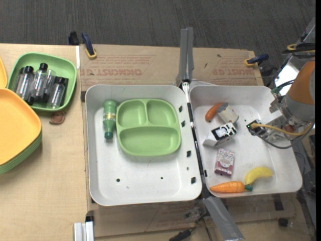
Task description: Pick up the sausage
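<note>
The sausage (215,110), orange-red and lying at a slant, sits in the bin on the view's right (286,184), towards that bin's back-left corner. Nothing grips it. Touching the sausage's right end is a pale grey-white block (228,115). Just in front of the sausage lies a small black-and-white box (222,133), and further forward of the sausage a pink packet (225,162). Well in front of the sausage, by the near wall, an orange carrot (229,187) lies with a yellow banana (258,174) just to its right.

The gripper (286,119) hangs over the same bin, well to the right of the sausage near the bin's right wall; it cannot be told whether it is open or closed, and nothing is seen in its hold.

To the left of the sausage, across the two bins' meeting walls, a green divided plate (148,126) rests in the other bin (145,187), with a green bottle (109,118) just beyond the plate's far side.
</note>
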You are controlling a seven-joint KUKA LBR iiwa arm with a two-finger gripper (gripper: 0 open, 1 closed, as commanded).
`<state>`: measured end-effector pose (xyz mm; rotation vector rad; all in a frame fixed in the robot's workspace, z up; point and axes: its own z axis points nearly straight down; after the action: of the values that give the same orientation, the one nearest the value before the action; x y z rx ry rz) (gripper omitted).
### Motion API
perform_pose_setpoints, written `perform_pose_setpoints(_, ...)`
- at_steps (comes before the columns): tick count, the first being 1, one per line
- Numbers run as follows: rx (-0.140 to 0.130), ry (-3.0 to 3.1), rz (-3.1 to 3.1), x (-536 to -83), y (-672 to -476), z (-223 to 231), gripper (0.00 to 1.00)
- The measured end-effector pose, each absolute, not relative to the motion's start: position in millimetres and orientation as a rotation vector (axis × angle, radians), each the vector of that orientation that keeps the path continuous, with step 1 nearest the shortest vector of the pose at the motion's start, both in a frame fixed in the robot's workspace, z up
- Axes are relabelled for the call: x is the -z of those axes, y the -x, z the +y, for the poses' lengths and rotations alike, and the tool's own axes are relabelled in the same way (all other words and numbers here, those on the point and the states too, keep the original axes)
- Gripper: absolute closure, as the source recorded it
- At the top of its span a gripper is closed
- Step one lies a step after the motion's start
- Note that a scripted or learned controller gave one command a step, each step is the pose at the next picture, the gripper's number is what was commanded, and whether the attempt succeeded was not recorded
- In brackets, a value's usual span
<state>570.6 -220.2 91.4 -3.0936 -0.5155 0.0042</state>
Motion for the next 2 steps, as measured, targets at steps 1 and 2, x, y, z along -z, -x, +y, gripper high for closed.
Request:
perform_pose_setpoints(1,-0.004,3.125,-0.320,-91,-637.0,-210,1.00)
perform_pose_setpoints(2,-0.007,3.088,-0.554,-98,-553.0,-222,1.00)
